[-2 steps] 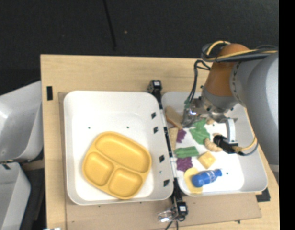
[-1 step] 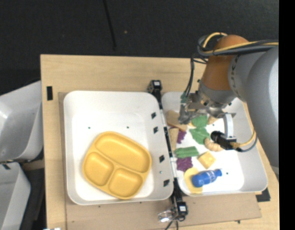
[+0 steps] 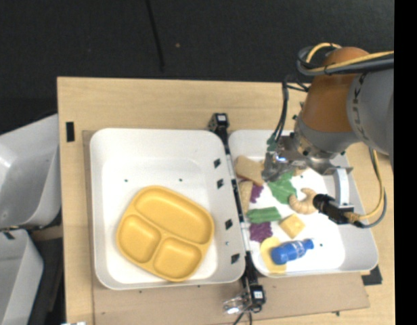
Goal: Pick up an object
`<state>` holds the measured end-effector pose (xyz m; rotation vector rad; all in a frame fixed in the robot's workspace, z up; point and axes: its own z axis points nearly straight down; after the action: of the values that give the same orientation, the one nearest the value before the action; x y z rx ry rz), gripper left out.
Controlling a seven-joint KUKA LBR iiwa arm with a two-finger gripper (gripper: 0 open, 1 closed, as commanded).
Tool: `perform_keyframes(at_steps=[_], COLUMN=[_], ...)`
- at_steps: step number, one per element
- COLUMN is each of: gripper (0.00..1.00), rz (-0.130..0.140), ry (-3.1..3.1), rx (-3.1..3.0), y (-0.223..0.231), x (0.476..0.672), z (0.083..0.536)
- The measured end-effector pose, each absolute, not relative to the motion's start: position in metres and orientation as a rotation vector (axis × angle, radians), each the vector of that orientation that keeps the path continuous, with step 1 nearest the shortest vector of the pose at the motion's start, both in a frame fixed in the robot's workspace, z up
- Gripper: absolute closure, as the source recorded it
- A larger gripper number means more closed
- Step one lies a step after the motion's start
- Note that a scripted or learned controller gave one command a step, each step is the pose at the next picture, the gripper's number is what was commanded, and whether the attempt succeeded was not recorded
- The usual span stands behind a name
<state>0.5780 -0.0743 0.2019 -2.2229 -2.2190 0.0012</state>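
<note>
Beneath the jaws (image 3: 275, 170), green leafy toy (image 3: 283, 188), crinkled, right bin (image 3: 354, 256), jaws' state unclear

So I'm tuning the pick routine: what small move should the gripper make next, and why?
Probably a short straight descent. The two-finger gripper hangs over the right white bin, right above the green leafy toy piece, with nothing visibly between its fingers; the blue plastic bottle lies farther off.
</note>
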Motion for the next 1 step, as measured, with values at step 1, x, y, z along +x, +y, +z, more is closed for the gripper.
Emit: perform_keyframes(at_steps=[1], gripper=[1.00], rz=[0.011], ry=[-2.216], rx=[-2.223], y=[-0.1115], x=[0.6135], z=[0.1052])
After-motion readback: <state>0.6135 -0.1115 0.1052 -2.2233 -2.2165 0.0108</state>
